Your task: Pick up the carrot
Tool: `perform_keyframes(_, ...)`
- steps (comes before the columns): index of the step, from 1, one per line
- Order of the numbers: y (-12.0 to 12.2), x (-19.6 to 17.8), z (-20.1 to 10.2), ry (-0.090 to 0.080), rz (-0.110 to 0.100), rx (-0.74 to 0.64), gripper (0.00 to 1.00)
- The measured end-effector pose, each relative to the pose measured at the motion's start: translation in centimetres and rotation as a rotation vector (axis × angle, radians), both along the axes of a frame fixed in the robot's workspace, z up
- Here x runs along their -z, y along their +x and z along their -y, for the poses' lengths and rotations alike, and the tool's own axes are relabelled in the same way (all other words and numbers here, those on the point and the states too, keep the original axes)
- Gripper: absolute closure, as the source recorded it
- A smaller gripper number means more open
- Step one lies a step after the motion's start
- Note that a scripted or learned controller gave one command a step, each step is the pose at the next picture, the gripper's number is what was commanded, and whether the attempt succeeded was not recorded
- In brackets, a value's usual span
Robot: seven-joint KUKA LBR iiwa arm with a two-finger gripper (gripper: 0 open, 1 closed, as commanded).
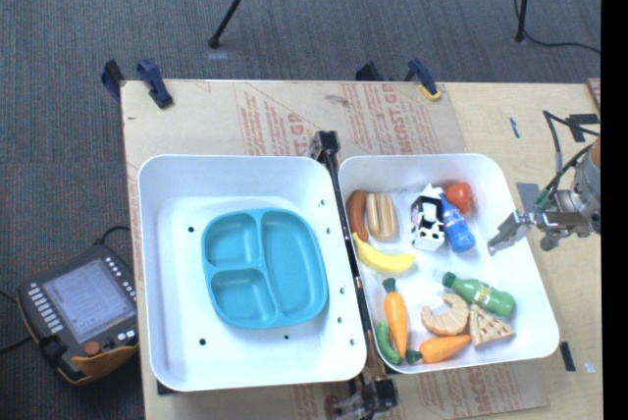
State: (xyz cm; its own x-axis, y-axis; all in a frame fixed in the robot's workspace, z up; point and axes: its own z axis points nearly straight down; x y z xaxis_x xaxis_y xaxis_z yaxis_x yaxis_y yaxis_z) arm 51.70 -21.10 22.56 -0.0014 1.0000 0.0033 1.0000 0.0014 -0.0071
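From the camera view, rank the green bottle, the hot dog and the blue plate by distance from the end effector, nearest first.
End effector: at the right bin's right edge.
1. Green bottle: right bin, lower right part.
2. Hot dog: right bin, upper left.
3. Blue plate: left bin, farthest.

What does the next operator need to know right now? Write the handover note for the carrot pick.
Gripper: at the right bin's right rim, holding nothing; finger state unclear.
Carrot: lying in the right bin's front-left area, beside the banana and a second orange piece. Untouched.
Left bin: holds the blue divided plate.
Done: nothing yet.
Left: move over the carrot, descend, grasp, lift.
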Motion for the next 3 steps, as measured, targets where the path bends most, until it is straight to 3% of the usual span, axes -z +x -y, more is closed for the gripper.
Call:
perform_keyframes(1, -2.8, 8.9, -5.1, 0.0, -0.003, 0.132, 0.0)
perform_keyframes(2, 0.0, 8.6, -11.3, -0.001, -0.001, 0.178, 0.0)
perform_keyframes(3, -4.2, 14.1, -13.0, -0.001, -0.003, 0.358, 0.0)
